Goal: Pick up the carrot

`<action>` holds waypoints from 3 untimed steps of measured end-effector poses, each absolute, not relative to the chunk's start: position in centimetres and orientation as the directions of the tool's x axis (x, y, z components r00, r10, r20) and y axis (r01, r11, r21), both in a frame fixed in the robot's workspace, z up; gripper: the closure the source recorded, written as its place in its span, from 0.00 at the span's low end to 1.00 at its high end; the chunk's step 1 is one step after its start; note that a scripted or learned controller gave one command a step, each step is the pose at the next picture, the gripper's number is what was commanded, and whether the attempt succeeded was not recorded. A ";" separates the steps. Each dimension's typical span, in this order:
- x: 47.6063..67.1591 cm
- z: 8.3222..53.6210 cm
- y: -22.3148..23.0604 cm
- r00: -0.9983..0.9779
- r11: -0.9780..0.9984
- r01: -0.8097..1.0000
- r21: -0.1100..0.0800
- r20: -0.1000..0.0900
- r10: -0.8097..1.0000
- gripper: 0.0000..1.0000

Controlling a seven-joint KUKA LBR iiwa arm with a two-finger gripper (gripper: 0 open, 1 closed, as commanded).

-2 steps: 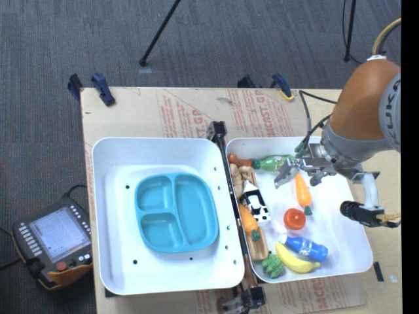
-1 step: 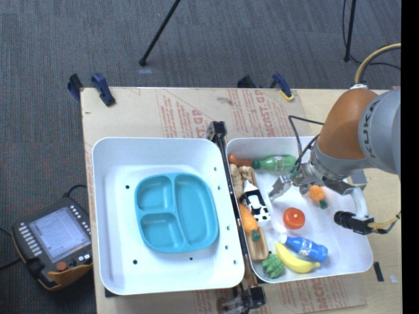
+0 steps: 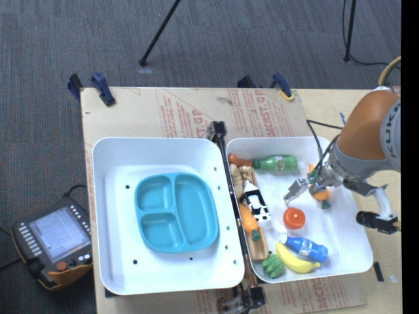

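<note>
While the arm reaches in from 3 o'clock, the gripper (image 3: 302, 187) hangs low over the right bin (image 3: 347, 241), toward its 2 o'clock part, fingers spread apart with nothing between them. A small orange item sits just behind the wrist; too hidden to identify.

The carrot (image 3: 248, 219) lies against the bin's left wall, at about 8 o'clock from the gripper and well apart from it, next to the black-and-white cow-patterned carton (image 3: 255, 202). Judgement: the pick has not begun; approach, closing and lifting all remain.

Other contents: green bottle (image 3: 275, 163) at 12 o'clock in the bin, red tomato (image 3: 294, 218) near centre, banana (image 3: 296, 260) and blue bottle (image 3: 306, 246) at 6 o'clock. The left bin (image 3: 111, 175) holds a blue divided plate (image 3: 176, 212).

Both bins rest on a plywood bench (image 3: 163, 113) with blue clamps along its far edge. Grey carpet surrounds it; a teach pendant (image 3: 52, 241) lies at 8 o'clock.
</note>
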State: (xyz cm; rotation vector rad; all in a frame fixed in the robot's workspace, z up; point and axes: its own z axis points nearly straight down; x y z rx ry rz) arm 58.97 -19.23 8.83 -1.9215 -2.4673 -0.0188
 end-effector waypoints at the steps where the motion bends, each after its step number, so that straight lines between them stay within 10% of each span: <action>1: 63.2 8.9 -20.9 -0.496 0.496 0.868 0.001 0.000 0.868 0.00; 2: 63.3 9.9 -21.0 -0.492 0.492 0.871 0.003 -0.001 0.871 1.00; 3: 63.3 9.9 -21.0 -0.491 0.491 0.871 0.003 -0.001 0.871 0.00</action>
